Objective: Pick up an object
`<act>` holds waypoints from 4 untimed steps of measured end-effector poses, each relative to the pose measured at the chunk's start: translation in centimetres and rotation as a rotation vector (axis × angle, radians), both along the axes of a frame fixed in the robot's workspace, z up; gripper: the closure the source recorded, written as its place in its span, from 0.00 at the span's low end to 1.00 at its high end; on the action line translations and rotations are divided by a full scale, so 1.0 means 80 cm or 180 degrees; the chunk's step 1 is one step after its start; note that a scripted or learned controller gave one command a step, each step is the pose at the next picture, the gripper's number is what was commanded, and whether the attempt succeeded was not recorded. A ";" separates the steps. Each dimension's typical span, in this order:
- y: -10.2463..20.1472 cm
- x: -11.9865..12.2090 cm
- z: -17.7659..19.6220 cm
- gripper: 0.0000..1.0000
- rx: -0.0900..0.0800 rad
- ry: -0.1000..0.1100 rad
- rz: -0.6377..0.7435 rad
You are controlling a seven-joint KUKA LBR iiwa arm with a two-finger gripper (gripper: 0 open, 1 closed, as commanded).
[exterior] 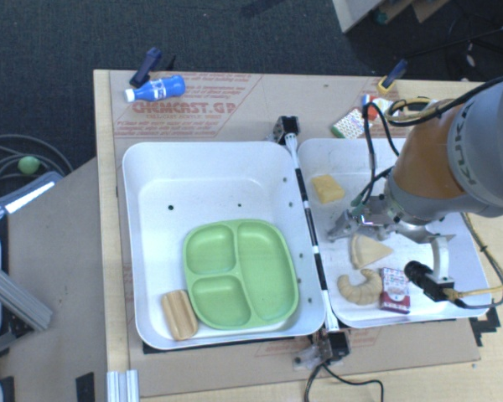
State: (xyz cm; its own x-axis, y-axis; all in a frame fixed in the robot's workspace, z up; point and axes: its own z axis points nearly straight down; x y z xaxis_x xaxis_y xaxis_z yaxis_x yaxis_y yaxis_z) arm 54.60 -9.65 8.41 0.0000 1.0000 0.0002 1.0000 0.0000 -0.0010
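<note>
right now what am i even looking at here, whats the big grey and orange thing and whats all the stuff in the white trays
The big grey and orange thing is a robot arm reaching in from the right. One fixed camera looks down at a slant on a bench with two shallow white bins.

The left bin holds a green divided plate and a tan block lying beside it, at the front.

The right bin holds a pale yellow cube, a cream wedge, a croissant-shaped piece and a small red and white box.

The gripper at the arm's end hovers low over the right bin, near the wedge. I cannot tell that it holds anything.

A blue and white bottle lies on the bench behind the bins.
</note>
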 end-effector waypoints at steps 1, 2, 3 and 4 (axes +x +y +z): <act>-0.015 -0.060 0.000 0.00 0.0002 0.0002 -0.0003; -0.062 0.044 0.043 0.00 -0.0003 -0.0009 0.0001; -0.014 -0.048 0.016 0.00 0.0000 0.0001 0.0000; -0.008 -0.077 0.000 0.00 0.0002 0.0003 -0.0003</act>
